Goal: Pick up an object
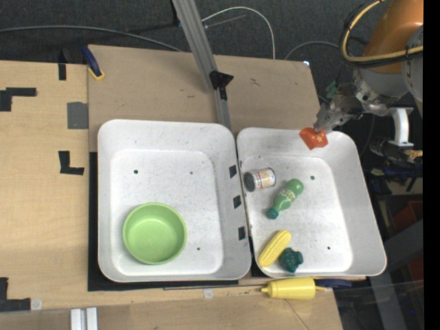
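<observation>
The gripper is hanging at the upper right of the frame, over the far rim of the right bin, with the grey arm and its orange band rising behind it toward the top right corner. An orange object is sitting directly under the gripper, a little to its lower left, at the bin's upper edge. It looks to be touching the gripper's tip, but the view is too small and blurred there to say whether the object is between the fingers, so the state of the hand cannot be told.

Further down in the right bin, a small can is lying on its side near the bin's left wall. Just to its right, a green bottle is lying tilted. Near the lower left corner of that bin, a yellow corn cob is resting beside a dark green object, the two touching or nearly so. All of these are lying well apart from the gripper.

A yellow bottle is lying on the bench just below the right bin's near rim. In the left bin, a green bowl is sitting upright toward the lower left.
</observation>
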